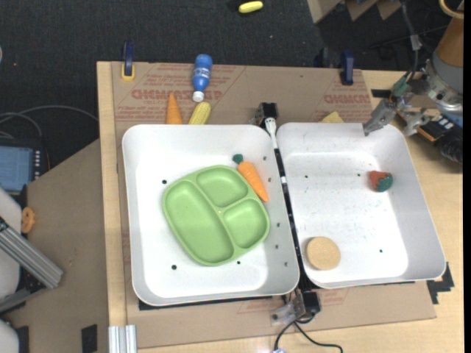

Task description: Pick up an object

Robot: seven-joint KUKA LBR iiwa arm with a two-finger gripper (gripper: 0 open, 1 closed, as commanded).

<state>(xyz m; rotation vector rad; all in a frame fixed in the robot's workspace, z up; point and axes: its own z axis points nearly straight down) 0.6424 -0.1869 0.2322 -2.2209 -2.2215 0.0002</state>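
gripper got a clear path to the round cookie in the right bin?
Probably yes. The cookie lies flat alone near the right bin's front edge; the gripper hangs over the back rim, nothing between.

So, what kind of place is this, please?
Probably a robotics lab bench set up for pick-up trials, not a kitchen. Two white bins sit on clamped cardboard, holding toy food like a carrot and a green divided plate, with loose cables nearby.

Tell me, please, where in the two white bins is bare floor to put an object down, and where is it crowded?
The right bin has the most room: its middle, between the red-and-green toy by the right wall and the tan disc near the front left corner. In the left bin, the green divided plate and carrot crowd the middle; bare strips remain along the back, left and front.
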